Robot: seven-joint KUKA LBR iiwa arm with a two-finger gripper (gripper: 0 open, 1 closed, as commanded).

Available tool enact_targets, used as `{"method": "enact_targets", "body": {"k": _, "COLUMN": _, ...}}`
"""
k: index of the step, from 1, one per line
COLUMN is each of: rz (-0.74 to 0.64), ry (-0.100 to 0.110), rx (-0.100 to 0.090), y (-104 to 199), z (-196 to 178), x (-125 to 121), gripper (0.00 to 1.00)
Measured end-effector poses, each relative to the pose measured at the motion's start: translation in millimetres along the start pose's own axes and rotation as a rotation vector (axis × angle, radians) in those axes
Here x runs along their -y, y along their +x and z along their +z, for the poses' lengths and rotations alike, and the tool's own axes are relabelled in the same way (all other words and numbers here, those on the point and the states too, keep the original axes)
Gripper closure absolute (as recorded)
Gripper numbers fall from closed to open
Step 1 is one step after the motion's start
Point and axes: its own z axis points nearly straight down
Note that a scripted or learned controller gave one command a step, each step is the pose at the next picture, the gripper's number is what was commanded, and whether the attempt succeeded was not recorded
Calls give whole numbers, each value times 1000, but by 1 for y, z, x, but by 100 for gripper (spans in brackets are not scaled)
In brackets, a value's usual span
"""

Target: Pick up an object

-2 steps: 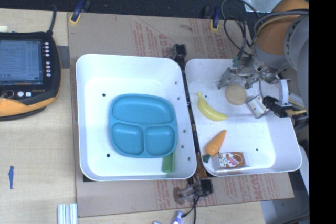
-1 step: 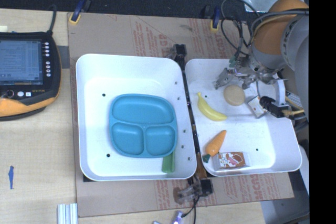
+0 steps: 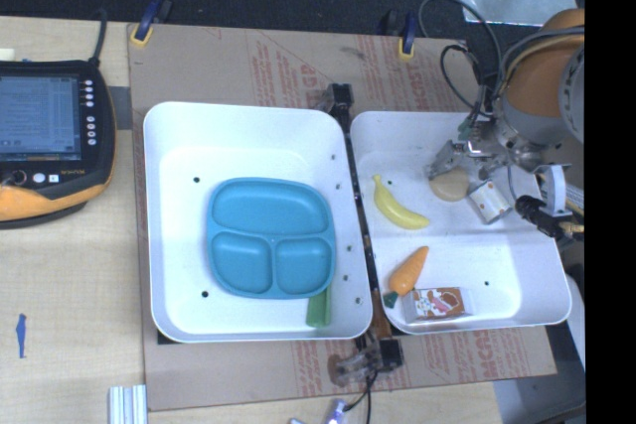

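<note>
The pincer [image 3: 459, 172] is hovering low in the right bin [image 3: 537, 298], and a pale tan lump [image 3: 449, 187] is sitting right under its tips, touching or nearly so. That looks like the target. Whether the pincer is spread or closed, I cannot tell; the wrist and cables are crowding it.

Just beside the pincer, toward the bin divider, a banana [image 3: 398, 207] is lying loose. Farther off, toward the near wall, a carrot [image 3: 408, 271] is resting at a slant, and past it a small snack packet [image 3: 437, 303] is lying flat. They are scattered freely, probably so a program can try any of them.

Well away, across the divider, the left bin [image 3: 169, 213] is carrying a blue divided plate [image 3: 270, 235] with a green piece [image 3: 317, 311] at its edge.

Both bins are sitting on brown cardboard [image 3: 248, 65] clipped to the table [image 3: 60, 313]. A control tablet [image 3: 50, 139] is glowing far off, and dark floor is showing beyond.
</note>
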Motion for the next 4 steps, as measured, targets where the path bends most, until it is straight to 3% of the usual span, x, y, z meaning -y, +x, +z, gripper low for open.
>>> {"method": "enact_targets", "body": {"k": 1, "rz": -4, "ry": 1, "rx": 1, "y": 31, "z": 0, "x": 7, "gripper": 0}}
{"method": "enact_targets", "body": {"k": 2, "rz": 0, "ry": -1, "rx": 1, "y": -22, "z": -13, "x": -20, "gripper": 0}}
{"method": "enact_targets", "body": {"k": 3, "rz": -5, "ry": 0, "rx": 1, "y": 69, "z": 0, "x": -12, "gripper": 0}}
{"method": "enact_targets", "body": {"k": 4, "rz": -4, "ry": 1, "rx": 2, "y": 97, "z": 1, "x": 26, "gripper": 0}}
